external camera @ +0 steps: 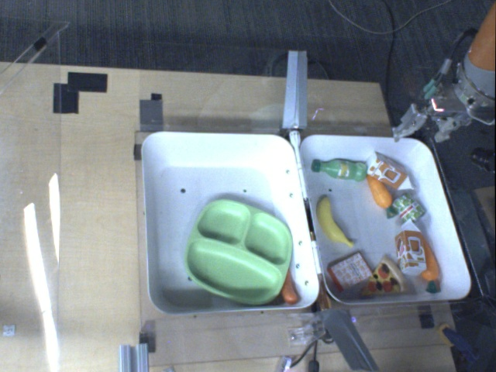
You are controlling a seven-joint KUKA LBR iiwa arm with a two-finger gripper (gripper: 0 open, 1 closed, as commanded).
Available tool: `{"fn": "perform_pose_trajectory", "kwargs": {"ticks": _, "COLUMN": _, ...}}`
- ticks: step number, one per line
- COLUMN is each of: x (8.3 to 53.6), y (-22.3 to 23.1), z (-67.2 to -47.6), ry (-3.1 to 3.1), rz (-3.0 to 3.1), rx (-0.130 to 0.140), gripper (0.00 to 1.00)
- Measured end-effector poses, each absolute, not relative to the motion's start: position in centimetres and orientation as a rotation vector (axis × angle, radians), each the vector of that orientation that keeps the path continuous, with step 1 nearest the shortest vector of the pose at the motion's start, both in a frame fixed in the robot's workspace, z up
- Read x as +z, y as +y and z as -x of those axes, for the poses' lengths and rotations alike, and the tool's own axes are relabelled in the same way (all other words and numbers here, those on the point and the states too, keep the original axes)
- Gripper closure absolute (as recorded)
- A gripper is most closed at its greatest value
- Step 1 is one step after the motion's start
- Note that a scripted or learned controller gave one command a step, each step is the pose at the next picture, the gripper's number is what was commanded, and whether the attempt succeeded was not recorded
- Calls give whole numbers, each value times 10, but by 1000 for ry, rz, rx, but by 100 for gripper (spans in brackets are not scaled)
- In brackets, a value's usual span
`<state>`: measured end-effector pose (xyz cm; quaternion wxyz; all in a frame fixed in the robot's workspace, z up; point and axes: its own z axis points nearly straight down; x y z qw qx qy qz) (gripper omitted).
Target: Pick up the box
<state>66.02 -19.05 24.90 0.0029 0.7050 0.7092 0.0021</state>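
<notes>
While the arm waits at the upper right, its hand (425, 119) hangs just outside the far right corner of the right bin (449, 208), above the table (93, 208) edge; I cannot tell how it is set from this slanted view. It carries nothing that I can see. The box (350, 270), a small reddish-brown carton, lies flat near the front wall of that bin, just beside a pizza slice (385, 277), with a banana (333, 223) behind it. A green bottle (341, 169) and a carrot (380, 194) lie farther back. A green divided plate (239, 250) fills much of the left bin (167, 208). By my reckoning the job is barely begun: the box sits untouched, well apart from the hand, so reach, descent, grasp and lift all remain.
</notes>
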Motion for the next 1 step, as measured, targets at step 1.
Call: {"fn": "perform_pose_trajectory", "kwargs": {"ticks": 1, "x": 110, "y": -152, "z": -623, "ry": 2063, "rz": -2366, "rx": 4, "gripper": 0}}
